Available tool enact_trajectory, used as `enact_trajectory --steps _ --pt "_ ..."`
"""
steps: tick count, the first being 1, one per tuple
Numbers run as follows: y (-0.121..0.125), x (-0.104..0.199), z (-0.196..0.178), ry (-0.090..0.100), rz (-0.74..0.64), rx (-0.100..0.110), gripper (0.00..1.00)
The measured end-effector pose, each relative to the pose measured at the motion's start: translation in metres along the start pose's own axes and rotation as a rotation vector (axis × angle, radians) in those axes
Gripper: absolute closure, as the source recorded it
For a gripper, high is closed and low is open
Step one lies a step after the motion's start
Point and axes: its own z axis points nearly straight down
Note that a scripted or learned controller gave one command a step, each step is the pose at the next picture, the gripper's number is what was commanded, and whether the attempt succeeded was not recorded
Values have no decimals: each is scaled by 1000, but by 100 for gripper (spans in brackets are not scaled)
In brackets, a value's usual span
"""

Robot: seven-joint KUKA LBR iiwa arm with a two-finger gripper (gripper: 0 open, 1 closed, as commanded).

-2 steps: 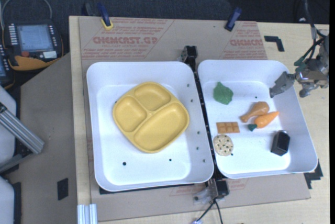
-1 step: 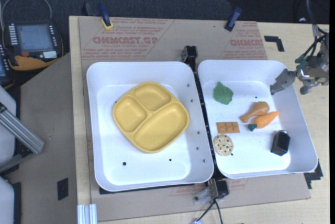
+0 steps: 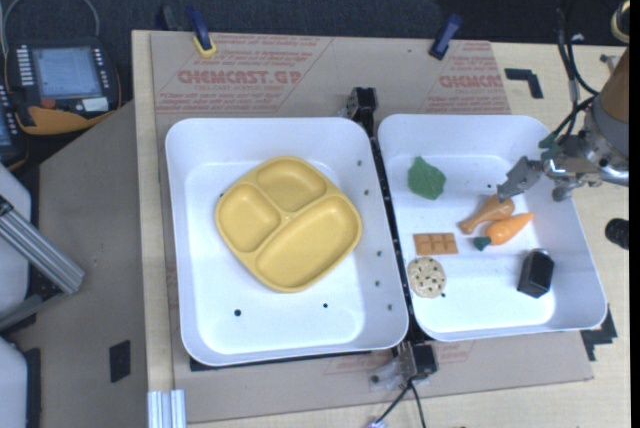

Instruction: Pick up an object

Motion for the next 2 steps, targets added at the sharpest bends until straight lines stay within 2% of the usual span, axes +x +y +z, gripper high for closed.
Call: enact_trajectory --steps 2 --pt "13 12 111 0 -2 -1 0"
